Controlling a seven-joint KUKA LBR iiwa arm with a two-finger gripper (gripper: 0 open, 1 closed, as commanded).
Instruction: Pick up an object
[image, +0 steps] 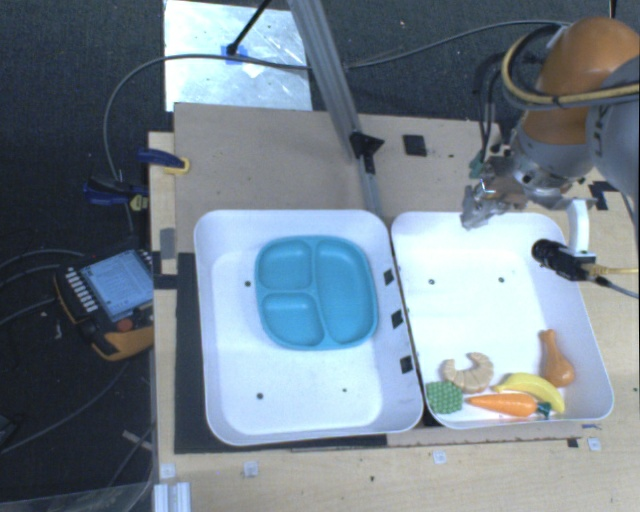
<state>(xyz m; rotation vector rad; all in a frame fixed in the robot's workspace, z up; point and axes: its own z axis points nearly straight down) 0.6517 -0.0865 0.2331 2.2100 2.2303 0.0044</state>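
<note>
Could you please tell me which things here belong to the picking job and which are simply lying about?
Belonging to the job:
gripper
right bin
croissant
banana
carrot
green piece
drumstick

Just lying about:
left bin
blue divided plate
clamps off the bench
handheld device

The left bin (230, 400) holds a divided tray (316, 291) in its upper half. In the right bin (470, 270), a croissant (470, 371), banana (532, 388), carrot (503, 404) and drumstick (555, 359) cluster at the lower right.
</note>
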